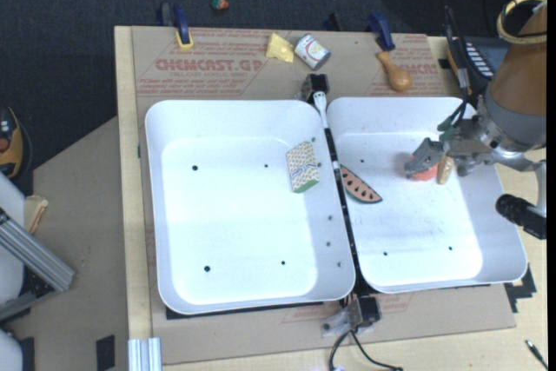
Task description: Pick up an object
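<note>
Over the right bin [486,269], the gripper [427,162] reaches in from the right, fingers apart astride a small salmon-pink object [423,174]; a flat watermelon-slice toy [359,187] lies nearby.

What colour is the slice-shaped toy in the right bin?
The slice-shaped toy is red with dark spots and a dark edge, seen in the camera view.

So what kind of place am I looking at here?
Probably a robotics lab test bench: two white bins clamped onto a board, a robot arm reaching in, and small toy-like objects such as a watermelon slice.
</note>
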You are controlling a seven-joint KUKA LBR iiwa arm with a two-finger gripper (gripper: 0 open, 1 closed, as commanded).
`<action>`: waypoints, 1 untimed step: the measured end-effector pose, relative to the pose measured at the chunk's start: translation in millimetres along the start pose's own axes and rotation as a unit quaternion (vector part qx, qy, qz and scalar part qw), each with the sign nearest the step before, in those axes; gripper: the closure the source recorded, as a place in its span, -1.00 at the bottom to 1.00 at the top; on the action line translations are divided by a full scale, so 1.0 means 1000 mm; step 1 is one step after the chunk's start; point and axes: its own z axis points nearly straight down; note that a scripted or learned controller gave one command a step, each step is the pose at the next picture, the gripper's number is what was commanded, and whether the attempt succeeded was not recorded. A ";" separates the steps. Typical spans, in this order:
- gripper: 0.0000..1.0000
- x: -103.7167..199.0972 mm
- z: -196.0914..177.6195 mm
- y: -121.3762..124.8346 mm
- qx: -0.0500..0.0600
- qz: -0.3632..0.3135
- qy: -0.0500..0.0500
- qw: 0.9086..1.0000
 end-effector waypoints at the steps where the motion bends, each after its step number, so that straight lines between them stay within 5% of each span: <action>1: -1.00 -0.067 -0.020 0.017 -0.003 0.002 -0.003 1.000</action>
